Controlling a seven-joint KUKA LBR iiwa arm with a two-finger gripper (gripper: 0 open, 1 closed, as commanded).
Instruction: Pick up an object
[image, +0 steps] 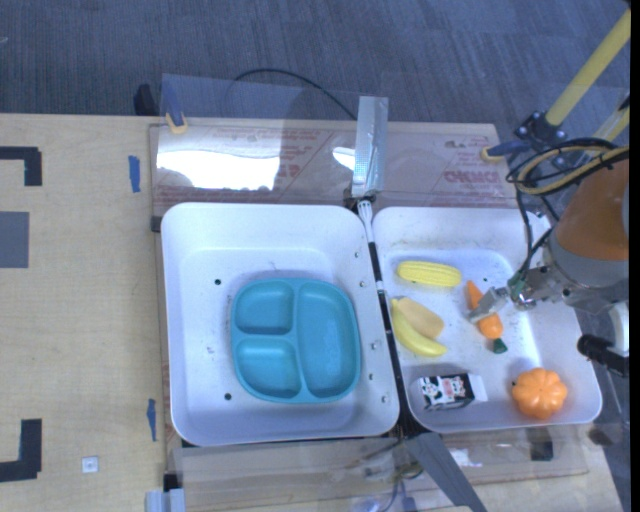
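Now, my gripper (497, 298): hovering low in the right bin (570, 415), at the small carrots.
Fingers: I am not managing to tell whether they are open or closed.
Carrots (488, 326): lying just beside my fingers, one orange piece near the corn (429, 273).
Banana (417, 328): lying left of the carrots.
Pumpkin (539, 392): sitting near the bin's front right corner.
Milk carton (444, 391): lying by the front wall.
Left bin (190, 300): holding a blue divided plate (296, 338).

clear panel (330, 160) | reddish print, mirrored, too faint to read
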